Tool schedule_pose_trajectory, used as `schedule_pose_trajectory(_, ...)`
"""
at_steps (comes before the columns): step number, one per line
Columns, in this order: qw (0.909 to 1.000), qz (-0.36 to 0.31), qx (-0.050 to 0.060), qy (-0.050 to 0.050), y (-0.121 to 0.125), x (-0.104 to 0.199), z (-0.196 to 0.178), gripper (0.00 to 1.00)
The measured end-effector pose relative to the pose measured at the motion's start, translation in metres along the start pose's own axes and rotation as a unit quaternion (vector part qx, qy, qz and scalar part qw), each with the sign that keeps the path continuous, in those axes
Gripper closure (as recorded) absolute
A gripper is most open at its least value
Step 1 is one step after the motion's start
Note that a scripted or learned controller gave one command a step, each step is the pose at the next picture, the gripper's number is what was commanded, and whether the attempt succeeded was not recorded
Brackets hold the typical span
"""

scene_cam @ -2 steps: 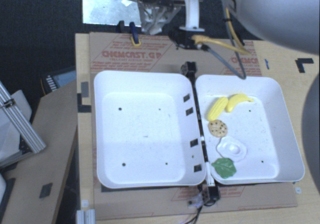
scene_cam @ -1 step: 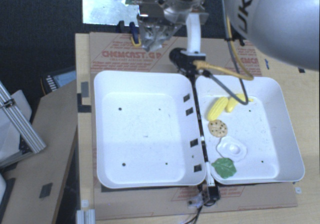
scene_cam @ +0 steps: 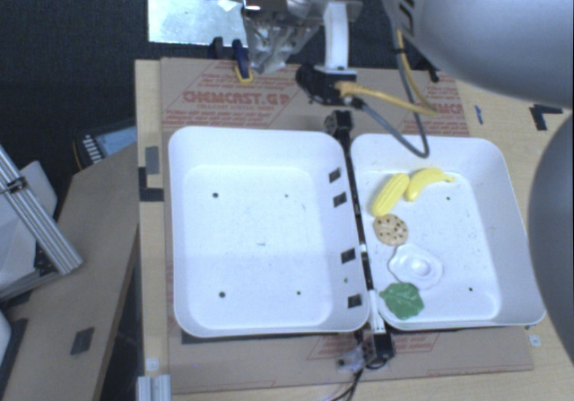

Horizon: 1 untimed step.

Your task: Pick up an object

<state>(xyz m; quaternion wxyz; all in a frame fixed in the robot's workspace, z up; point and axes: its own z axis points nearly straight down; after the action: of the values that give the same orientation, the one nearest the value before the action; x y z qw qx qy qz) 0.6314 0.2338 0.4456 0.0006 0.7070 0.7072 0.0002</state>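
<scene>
Here we start at the left bin (scene_cam: 251, 238), which sits on the bench's (scene_cam: 224, 96) left half, its right rim touching the right bin (scene_cam: 475, 247). Above the left bin's far right corner, over the bench's far edge, hangs the gripper (scene_cam: 266, 47); we cannot tell whether it is released or clenched, and we see nothing in its grasp.

Moving right, all the objects lie in the right bin, along its left side. The corn (scene_cam: 387, 195) lies tilted near the far left corner, and just below it sits the cookie (scene_cam: 390, 229). Toward the near left corner, we find the lettuce (scene_cam: 402, 300), with the egg (scene_cam: 415, 266) just beyond it and touching it. The banana (scene_cam: 429, 180) lies just right of the corn's top end, close to the far wall.

A yellow cable (scene_cam: 395, 100) runs above the right bin's far edge. The arm (scene_cam: 466, 4) looms over the bench's far right corner.
</scene>
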Motion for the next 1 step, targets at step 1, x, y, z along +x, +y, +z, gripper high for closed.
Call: schedule_pose_trajectory(1,1.0,-0.003,0.001,0.001,-0.0418,0.0011,-0.0053,1.0)
